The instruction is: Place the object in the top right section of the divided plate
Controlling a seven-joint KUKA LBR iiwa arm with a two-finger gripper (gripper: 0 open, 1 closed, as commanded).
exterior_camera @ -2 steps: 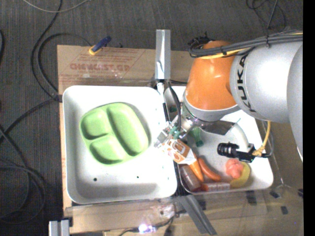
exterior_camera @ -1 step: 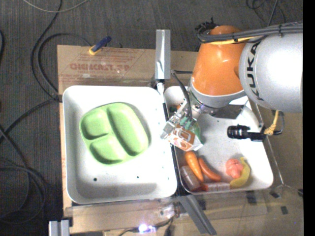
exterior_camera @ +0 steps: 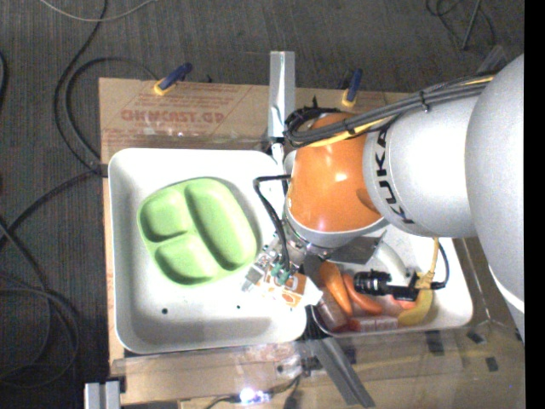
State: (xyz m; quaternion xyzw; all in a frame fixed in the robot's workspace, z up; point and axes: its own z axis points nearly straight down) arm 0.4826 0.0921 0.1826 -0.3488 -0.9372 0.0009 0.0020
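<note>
**Inspector:** Camera view. The claw [exterior_camera: 271, 271] sits low over the seam between the two white bins, under the orange wrist band [exterior_camera: 332, 186]. Its state: I cannot tell, because the wrist and a cluster of small fittings hide the tip.

**Clerk:** And the object?

**Inspector:** Not identified with certainty. Orange and yellow items [exterior_camera: 375, 301] lie in the right bin [exterior_camera: 456, 309], just right of the claw. Nothing is visibly held.

**Clerk:** The target?

**Inspector:** The green divided plate [exterior_camera: 197, 228] rests in the left bin [exterior_camera: 136, 313], tilted, just left of the claw and slightly above it in frame. Its top right section [exterior_camera: 223, 220] is the long compartment nearest the claw. My judgement: the coming move turns on a short leftward carry across the seam.
</note>
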